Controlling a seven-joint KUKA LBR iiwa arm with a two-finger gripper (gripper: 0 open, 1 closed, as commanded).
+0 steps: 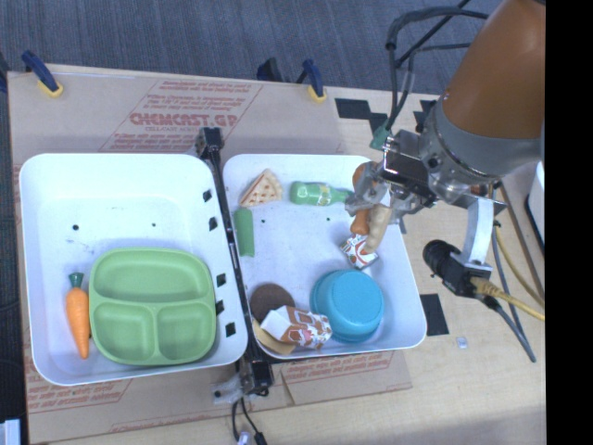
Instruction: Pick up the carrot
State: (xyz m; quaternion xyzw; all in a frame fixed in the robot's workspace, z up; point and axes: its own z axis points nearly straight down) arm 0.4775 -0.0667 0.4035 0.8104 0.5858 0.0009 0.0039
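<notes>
The carrot (pixel 78 315) is orange with a green top and lies lengthwise in the left bin (pixel 56 184), against the bin's left wall and just left of a green divided plate (pixel 153 306). My gripper (pixel 375 202) hangs over the right side of the right bin (pixel 306 235), far from the carrot. A tan, roll-like piece (pixel 377 227) and a red-and-white piece (pixel 359 251) sit directly under it. I cannot make out whether either piece is touching the gripper.
The right bin holds a waffle-like wedge (pixel 262 190), a green bottle (pixel 315 193), a green stick (pixel 244 232), a brown disc (pixel 270 299), a printed wrapper (pixel 298 327) and a blue bowl (pixel 348 305). A black divider clip (pixel 211 142) joins the bins.
</notes>
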